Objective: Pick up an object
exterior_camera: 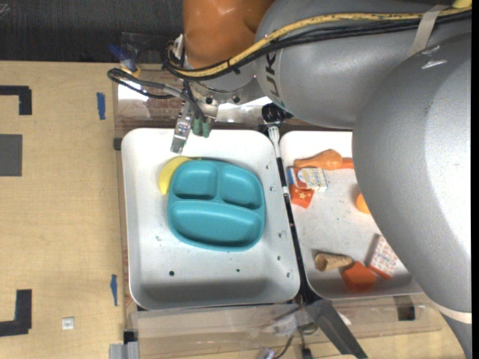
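Claw [190, 128] is hovering over the left bin's [142, 200] far edge; can't tell its grip state. You're eyeing the yellow piece [169, 172] just below it, tucked against the teal tray [217, 204], so drop slowly.

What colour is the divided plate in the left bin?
Teal, seen clearly in the camera view: the divided plate.

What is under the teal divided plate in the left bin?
A yellow object pokes out from beneath the teal divided plate at its upper-left edge. The plate covers the rest of it, so its shape cannot be told.
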Available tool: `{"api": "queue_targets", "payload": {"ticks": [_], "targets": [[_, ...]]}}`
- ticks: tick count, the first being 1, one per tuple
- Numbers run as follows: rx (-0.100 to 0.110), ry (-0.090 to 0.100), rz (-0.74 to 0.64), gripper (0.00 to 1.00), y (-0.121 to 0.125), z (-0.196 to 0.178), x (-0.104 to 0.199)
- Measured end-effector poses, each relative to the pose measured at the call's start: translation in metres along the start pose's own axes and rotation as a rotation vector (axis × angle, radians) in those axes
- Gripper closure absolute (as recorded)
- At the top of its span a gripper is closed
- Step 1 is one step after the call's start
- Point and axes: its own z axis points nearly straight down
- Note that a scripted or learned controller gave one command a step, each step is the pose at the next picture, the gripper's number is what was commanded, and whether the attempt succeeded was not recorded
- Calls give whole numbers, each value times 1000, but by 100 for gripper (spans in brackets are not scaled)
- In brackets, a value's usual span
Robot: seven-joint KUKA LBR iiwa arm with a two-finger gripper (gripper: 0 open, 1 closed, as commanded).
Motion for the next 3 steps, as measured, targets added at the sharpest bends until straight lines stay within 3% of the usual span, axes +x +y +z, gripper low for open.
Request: {"api": "queue_targets", "payload": {"ticks": [1, 2, 3], "targets": [[-2, -2, 231, 100, -19, 30, 50], [-9, -9, 386, 100, -17, -66, 42], [-9, -12, 382, 100, -15, -75, 42]]}}
